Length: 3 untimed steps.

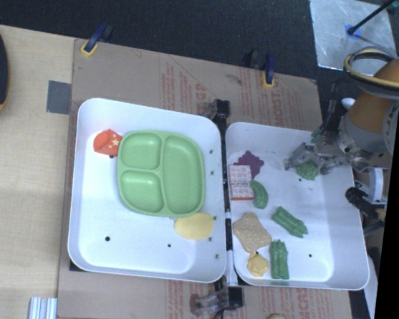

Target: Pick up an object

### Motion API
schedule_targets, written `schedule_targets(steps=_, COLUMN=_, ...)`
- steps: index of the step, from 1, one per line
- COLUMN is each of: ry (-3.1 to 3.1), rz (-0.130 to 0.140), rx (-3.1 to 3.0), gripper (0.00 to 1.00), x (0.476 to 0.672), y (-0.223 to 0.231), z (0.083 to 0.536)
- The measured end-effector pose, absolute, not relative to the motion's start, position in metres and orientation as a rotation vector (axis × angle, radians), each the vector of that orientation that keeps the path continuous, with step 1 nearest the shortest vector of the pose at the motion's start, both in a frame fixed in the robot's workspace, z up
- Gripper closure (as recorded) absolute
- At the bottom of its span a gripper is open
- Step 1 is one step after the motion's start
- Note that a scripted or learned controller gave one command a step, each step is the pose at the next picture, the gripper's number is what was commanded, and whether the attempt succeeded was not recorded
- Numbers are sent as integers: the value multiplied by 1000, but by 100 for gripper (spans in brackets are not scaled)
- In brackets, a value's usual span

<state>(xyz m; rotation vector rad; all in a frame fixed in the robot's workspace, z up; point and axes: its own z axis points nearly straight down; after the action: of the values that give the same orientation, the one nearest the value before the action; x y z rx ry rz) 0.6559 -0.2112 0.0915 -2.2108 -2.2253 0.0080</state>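
Fingers (302, 159) splayed apart, low over the right bin (336, 280) near its far edge, straddling a small green piece (307, 170) that sits on the bin floor between the tips. Gripper (313, 160) not closed on it; nothing lifted yet. Judged stage: approach done, closing and raising both left to do. Arm (367, 114) comes in over the bin's far right corner, orange band above the wrist. Rest of right bin: purple piece (250, 160) and a red-and-white card (239, 181) by the left wall, green pod (259, 193) just beside the card, ridged green piece (289, 222) mid-floor, tan cracker (251, 231) toward the near left, yellow lump (258, 264) and another green piece (278, 259) at the near edge. None crowd the target; space around it looks free. Left bin (87, 250) holds a green divided plate (162, 173), a red piece (106, 142) touching its far left side, a yellow slice (194, 226) at its near right corner.
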Motion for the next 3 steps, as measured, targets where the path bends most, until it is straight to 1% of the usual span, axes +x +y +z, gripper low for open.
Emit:
schedule_targets(steps=1, ry=-2224, rz=6, rx=-2211, gripper=0, x=656, y=-211, z=92)
schedule_targets(steps=2, ry=-2230, rz=5, rx=-2210, gripper=100, x=657, y=-212, z=105)
schedule_targets(steps=3, ry=-2221, rz=4, rx=-2217, gripper=100, x=599, y=-212, z=170)
